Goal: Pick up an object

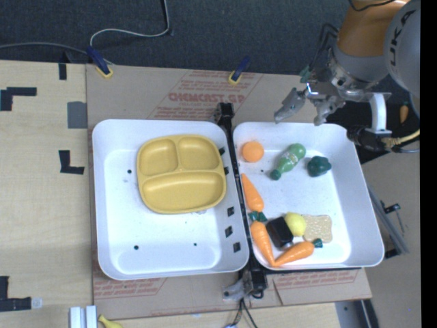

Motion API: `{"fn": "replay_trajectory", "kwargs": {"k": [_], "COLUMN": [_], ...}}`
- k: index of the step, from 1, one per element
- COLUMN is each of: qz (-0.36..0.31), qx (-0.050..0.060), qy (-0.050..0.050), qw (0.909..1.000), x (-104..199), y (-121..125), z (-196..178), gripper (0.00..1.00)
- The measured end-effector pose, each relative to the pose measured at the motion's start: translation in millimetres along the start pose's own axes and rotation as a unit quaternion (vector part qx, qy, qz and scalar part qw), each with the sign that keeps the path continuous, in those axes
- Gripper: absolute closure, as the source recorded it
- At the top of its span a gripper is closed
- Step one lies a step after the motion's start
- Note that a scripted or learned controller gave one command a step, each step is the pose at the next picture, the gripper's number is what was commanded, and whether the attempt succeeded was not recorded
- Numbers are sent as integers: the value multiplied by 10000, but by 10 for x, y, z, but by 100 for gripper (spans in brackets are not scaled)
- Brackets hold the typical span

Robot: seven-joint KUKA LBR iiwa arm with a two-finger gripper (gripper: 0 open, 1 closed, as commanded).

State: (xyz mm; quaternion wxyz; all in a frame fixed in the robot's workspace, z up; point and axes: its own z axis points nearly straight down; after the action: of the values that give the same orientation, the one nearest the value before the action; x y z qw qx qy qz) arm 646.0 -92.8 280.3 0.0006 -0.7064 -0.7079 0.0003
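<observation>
A grey and orange robot arm reaches in with its pincer (304, 111) spread wide and holding nothing, hanging over the far rim of the right-hand shallow white bin (345, 183). Any of the toys in that bin could be the thing to pick up. Just below the pincer lie a green plastic bottle (287, 161) and a dark green broccoli-like toy (317, 165); below and to its left sits a small orange ball (252, 152).

Risks, as a judgement: the ball could roll off the fingers, and the bottle lies tilted, so a straight descent may nudge it aside. Further below, carrots, a yellow lemon-like piece (295, 223), a black block (279, 231) and a tan cracker (318, 227) are piled touching, so a grab there may catch two things or none.

The pile's overlaps hide parts of each piece. The arm's upper body is cut off. A yellow divided plate (181, 173) lies in the left bin (113, 203), well away on the desk.
</observation>
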Motion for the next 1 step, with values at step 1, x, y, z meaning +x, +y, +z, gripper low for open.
{"fn": "replay_trajectory", "kwargs": {"k": [1], "qz": [9], "qx": [16], "qy": [-1], "qw": [10000], "x": [-254], "y": [-230], "z": [1371], "gripper": [0]}}
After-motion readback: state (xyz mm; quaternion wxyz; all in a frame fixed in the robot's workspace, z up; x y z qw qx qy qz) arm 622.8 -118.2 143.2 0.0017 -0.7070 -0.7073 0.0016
